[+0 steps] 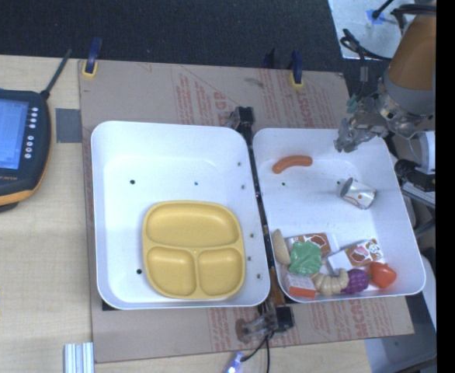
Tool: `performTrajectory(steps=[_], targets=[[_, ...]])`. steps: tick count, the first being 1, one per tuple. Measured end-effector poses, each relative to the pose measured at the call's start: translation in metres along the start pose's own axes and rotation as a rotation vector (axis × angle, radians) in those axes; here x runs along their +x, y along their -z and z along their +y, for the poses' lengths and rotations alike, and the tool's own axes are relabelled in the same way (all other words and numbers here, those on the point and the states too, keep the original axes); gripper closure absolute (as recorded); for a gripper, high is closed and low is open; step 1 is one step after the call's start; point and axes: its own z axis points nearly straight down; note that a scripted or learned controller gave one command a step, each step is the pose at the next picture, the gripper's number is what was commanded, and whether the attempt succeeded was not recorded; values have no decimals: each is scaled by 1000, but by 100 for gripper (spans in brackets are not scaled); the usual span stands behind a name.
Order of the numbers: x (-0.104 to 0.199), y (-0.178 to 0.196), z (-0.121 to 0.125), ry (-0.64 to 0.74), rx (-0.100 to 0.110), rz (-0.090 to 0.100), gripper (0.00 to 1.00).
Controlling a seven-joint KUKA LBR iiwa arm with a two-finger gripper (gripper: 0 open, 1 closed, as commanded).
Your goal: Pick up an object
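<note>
1. On the table (26,286) we see two shallow white bins side by side on a brown cardboard sheet (212,92), with a handheld control pendant (6,146) lying at the far left.
2. The left bin (173,150) holds a yellow divided plate (193,249) with three compartments, lying flat in its near half.
3. The right bin (321,196) carries the smaller things. The grey arm (414,61), with its orange band, reaches in from the right and ends over this bin's far right corner.
4. The hand (353,140) hangs at that corner, just above the bin's rim; we cannot tell how far its fingers are parted, and we see nothing between them.
5. A cluster of toy food (332,266) lies along the near edge of the right bin: a green piece, a purple grape bunch, a red piece, a pale banana-like piece and small printed packets, all touching or just beside one another.
6. A small crumpled silver can (357,193) lies on its side near the right wall, apart from the cluster and near the hand.
7. An orange sausage (292,163) lies alone toward the far left of the right bin.
</note>
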Motion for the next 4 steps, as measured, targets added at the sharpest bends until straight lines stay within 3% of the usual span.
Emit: performTrajectory(steps=[1, 3, 4], targets=[[45, 30, -5, 0, 1, 0, 100], [118, 42, 0, 0, 2, -1, 100], [68, -44, -1, 0, 6, -3, 100]])
